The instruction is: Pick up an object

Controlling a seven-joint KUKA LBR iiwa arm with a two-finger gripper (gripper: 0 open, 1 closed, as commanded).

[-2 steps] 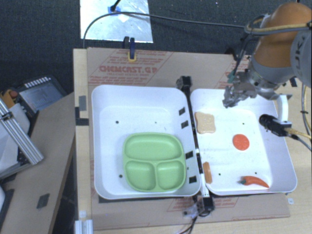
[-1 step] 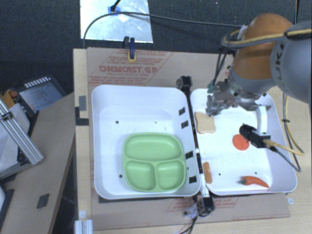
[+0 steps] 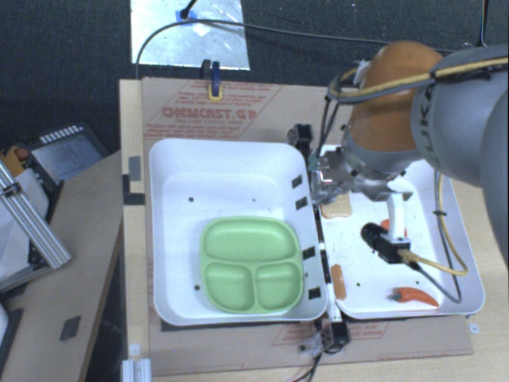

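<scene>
Gripper (image 3: 328,183) is noted low at the left wall of the right bin (image 3: 374,293), just above a tan toast-like piece (image 3: 338,208). Whether it is open or closed cannot be told. The descent is best centred on the piece and kept off the wall, since little edge is offered for a grip. The piece is pale tan, flat and roughly squared, and is lying beside the bin's left wall.

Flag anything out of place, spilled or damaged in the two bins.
Nothing stands out. The green plate lies flat in the left bin. An orange stick and a carrot-like piece lie loose on the floor of the right bin.
</scene>
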